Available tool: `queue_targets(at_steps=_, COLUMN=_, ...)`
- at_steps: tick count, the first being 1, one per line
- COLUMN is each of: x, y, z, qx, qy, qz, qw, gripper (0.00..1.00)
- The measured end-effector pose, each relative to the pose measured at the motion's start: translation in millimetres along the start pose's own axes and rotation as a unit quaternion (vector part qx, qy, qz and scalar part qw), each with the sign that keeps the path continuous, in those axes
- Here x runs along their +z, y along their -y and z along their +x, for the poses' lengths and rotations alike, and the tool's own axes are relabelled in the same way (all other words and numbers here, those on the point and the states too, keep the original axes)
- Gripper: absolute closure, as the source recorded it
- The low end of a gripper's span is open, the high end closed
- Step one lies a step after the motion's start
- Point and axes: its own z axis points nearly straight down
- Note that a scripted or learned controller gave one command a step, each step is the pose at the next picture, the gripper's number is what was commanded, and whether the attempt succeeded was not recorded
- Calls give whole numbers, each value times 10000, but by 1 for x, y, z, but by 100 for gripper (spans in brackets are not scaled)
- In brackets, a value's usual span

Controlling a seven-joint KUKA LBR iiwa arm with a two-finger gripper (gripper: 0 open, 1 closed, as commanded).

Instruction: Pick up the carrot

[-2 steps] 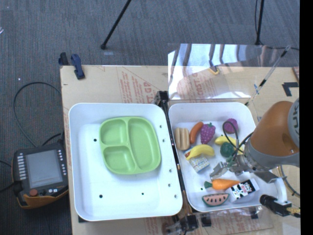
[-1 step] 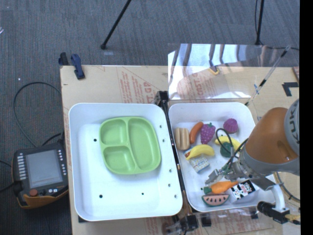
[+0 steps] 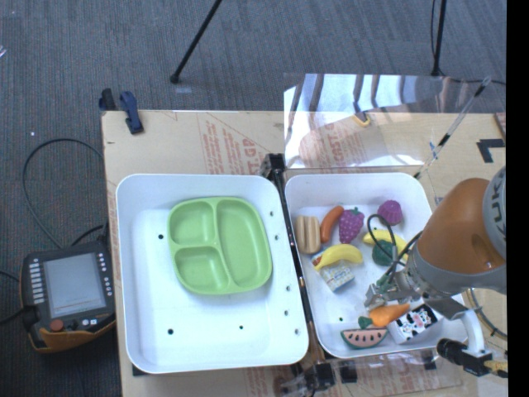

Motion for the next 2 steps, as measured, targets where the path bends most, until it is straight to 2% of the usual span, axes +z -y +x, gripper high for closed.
queue_targets(at_steps=1, x=-56, y=-16, z=56, qx=759, qy=19, qz=-24, qw=9971, gripper=100)
queue_targets(at_steps=2, x=-55, y=-15, z=55, qx=766, qy=23, qz=-9, qw=9971, gripper=0)
